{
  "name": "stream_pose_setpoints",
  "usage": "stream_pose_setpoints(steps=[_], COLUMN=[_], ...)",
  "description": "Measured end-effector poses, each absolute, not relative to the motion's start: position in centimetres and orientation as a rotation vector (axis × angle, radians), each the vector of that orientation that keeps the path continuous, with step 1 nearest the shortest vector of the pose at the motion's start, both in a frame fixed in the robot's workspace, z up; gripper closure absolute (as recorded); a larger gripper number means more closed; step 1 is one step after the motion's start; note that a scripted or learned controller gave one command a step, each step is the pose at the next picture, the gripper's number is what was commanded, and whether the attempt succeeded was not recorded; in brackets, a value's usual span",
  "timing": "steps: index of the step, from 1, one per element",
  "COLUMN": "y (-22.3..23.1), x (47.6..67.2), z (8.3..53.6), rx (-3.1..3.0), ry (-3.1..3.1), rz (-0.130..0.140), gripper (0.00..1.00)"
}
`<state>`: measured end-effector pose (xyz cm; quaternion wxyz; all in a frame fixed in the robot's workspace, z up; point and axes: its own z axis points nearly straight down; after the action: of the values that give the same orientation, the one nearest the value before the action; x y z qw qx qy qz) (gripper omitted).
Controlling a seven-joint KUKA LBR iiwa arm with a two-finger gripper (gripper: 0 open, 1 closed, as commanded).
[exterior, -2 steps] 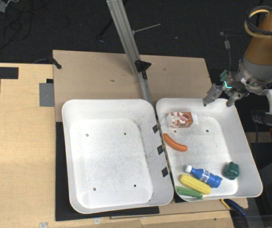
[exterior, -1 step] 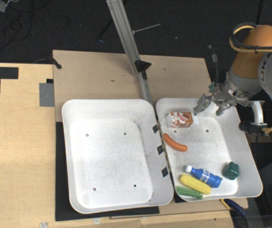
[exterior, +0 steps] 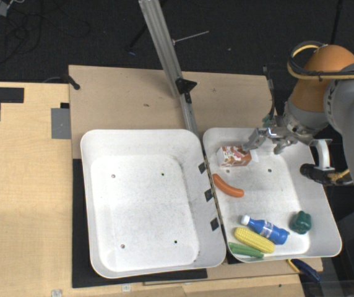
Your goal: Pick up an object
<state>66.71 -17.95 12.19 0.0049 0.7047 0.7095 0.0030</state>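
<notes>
The gripper point(exterior: 268, 138) hangs over the back of the right bin point(exterior: 318, 210), fingers spread apart and holding nothing, as far as the view shows. Just to its left lies a red-and-white packet point(exterior: 234, 156). An orange sausage point(exterior: 228, 186) sits near the bin's left wall. Toward the front lie a blue bottle point(exterior: 265, 228), a corn cob point(exterior: 254, 239), a green pod point(exterior: 246, 251) and a dark green lump point(exterior: 301, 222). The left bin point(exterior: 103, 166) adjoins on the surface point(exterior: 127, 98).
</notes>
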Motion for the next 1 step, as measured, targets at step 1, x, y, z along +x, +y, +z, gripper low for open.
stream_pose_setpoints(steps=[1], y=[-17.92], x=[67.03], z=[11.68], rx=[2.203], ry=[2.220], rz=[0.015], gripper=[0.00])
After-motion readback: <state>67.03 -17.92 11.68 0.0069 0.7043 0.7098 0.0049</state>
